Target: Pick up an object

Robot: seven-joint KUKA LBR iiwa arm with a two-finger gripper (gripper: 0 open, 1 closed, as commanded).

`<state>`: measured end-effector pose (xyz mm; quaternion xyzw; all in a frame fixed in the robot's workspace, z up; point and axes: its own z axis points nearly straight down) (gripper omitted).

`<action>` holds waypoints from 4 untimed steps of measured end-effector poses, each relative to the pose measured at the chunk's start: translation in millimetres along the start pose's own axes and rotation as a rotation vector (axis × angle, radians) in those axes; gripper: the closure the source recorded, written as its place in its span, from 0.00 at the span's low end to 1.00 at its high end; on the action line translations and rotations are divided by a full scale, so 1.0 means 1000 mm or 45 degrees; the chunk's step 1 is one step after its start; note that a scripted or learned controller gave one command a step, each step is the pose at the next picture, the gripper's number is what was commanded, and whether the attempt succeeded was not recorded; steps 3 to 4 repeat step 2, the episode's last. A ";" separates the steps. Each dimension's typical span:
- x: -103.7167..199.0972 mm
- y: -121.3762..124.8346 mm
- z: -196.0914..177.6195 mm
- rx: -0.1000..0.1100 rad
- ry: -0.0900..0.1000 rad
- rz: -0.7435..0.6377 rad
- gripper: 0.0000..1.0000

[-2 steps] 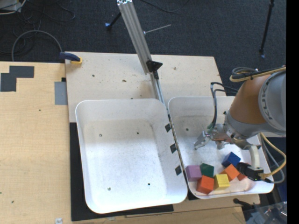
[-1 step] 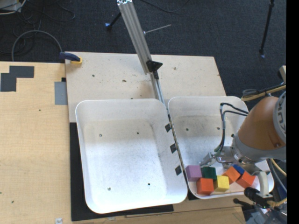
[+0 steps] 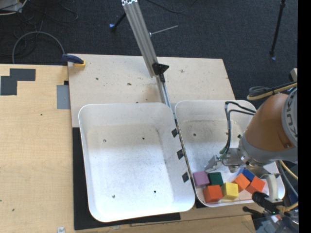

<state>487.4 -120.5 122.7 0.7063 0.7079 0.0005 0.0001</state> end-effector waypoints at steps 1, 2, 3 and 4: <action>-0.008 0.000 -0.042 -0.001 -0.001 0.004 0.00; -0.034 0.046 -0.050 -0.001 -0.003 0.000 0.00; -0.034 0.046 -0.050 -0.001 -0.003 0.000 0.00; -0.034 0.046 -0.050 -0.001 -0.003 0.000 0.00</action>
